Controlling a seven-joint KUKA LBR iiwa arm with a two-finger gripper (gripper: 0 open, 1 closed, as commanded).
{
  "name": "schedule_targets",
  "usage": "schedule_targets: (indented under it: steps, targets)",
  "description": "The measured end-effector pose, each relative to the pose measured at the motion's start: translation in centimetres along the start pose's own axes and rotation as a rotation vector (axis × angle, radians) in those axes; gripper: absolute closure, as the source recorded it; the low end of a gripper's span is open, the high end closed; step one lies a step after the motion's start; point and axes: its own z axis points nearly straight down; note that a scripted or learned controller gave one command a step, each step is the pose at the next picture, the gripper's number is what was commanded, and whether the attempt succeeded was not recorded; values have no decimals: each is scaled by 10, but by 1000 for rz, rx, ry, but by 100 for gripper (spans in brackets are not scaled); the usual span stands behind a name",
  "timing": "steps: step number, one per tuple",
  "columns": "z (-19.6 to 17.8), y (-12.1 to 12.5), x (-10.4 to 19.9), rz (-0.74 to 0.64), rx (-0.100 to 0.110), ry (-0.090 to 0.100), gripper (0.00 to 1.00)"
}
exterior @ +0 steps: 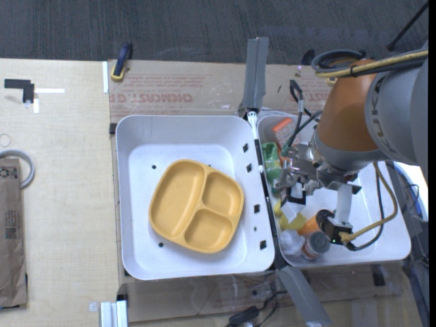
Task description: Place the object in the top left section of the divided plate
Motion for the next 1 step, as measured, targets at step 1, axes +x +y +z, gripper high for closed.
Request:
schedule_targets:
  steps: [1]
  targets:
    - [0,-52,44,-126,2,-1,100]
